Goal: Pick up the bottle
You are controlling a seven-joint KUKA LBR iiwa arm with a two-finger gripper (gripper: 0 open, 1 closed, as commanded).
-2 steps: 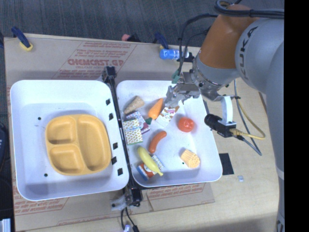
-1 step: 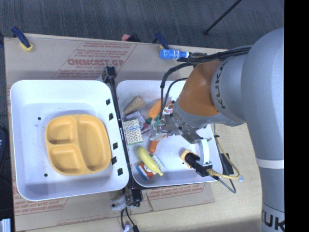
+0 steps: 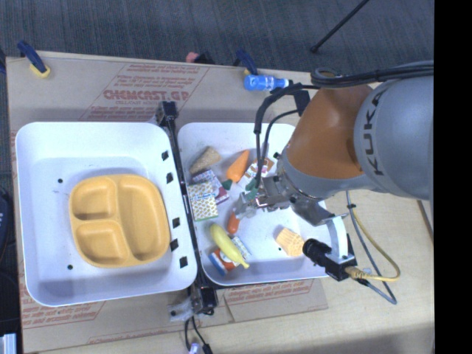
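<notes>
Pincer [image 3: 247, 200], mine: centre frame, over right bin [image 3: 310, 271]; grip state, I cannot tell. Bottle unidentified; pickup pending.

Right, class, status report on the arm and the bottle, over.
Pincer low over right bin. Bottle: cannot pick it out in the clutter. Carrot, banana, patterned box crowd close.

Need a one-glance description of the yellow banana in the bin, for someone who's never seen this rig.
Start at the right-hand shallow white bin, the one the grey arm reaches into. Near its front-left corner lies a yellow plastic banana, slanted, just right of the divider between bins. It is the one long, curved, all-yellow piece among its small colourful neighbours.
</notes>
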